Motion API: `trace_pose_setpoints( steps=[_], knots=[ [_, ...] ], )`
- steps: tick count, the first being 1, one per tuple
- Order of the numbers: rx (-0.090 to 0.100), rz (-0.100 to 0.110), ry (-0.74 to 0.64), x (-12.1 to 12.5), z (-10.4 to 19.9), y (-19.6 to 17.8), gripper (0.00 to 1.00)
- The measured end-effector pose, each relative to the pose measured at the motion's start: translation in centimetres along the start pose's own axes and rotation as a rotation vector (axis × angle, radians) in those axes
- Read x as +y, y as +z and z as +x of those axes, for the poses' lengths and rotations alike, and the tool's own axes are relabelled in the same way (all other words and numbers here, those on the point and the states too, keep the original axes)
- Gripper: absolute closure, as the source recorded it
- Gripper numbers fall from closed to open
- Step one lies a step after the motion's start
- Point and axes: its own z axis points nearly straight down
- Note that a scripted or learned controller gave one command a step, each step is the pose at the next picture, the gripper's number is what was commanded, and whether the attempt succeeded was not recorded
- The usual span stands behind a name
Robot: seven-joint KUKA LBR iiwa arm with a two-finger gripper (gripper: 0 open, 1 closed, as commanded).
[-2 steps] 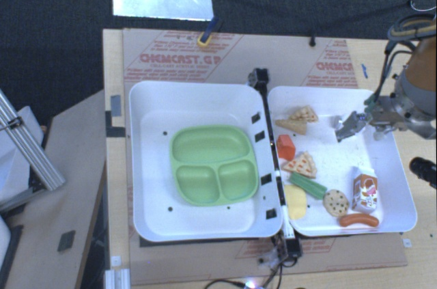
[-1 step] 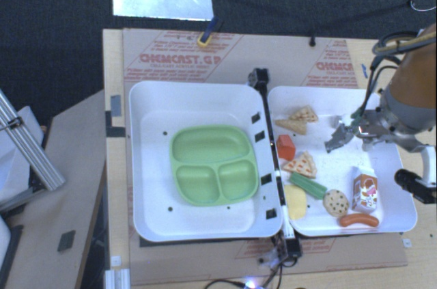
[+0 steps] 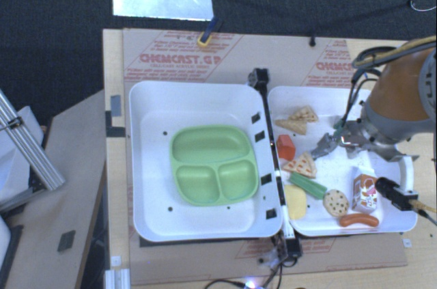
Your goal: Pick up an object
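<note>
- The arm [image 3: 403, 100] reaches in from the right over the right bin [image 3: 321, 98].
- The gripper [image 3: 330, 143] hangs low in the middle of that bin, above the toys.
- Its two fingers look a little apart, with nothing between them. It holds nothing.
- I cannot tell for sure if a fingertip touches the bin floor.
- The toys lie in the right bin: two pizza slices at the top [image 3: 299, 119], a red block [image 3: 286, 144], a pizza slice [image 3: 300, 165], a green stick [image 3: 308, 185], a yellow piece [image 3: 295, 201], a cookie [image 3: 335, 202], a sausage [image 3: 358, 220] and a small carton [image 3: 366, 192].
- The pizza slice in the middle is the nearest toy, just beside the gripper and a bit lower in the view.
- The left bin [image 3: 147, 144] has a green plate [image 3: 212, 164] with three parts.
- To do this step well, I think the gripper should pick one toy that lies alone, move right over its middle, and go down with one finger on each side.
- The flat pizza slice may be hard to grab. The red block or the carton looks easier, I think.
- It should close slowly, so the toy does not slip out.
</note>
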Motion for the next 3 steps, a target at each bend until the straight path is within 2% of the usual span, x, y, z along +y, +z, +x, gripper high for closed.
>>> trace_pose_setpoints(
  steps=[1,2,3],
  knots=[
    [0.0,0.001,0.0,0.6,0.3,4.4,0.0],
    [0.0,-0.008,0.002,1.0,0.3,6.5,0.0],
    [0.002,-0.015,0.0,1.2,0.4,5.2,1.0]
  ],
)
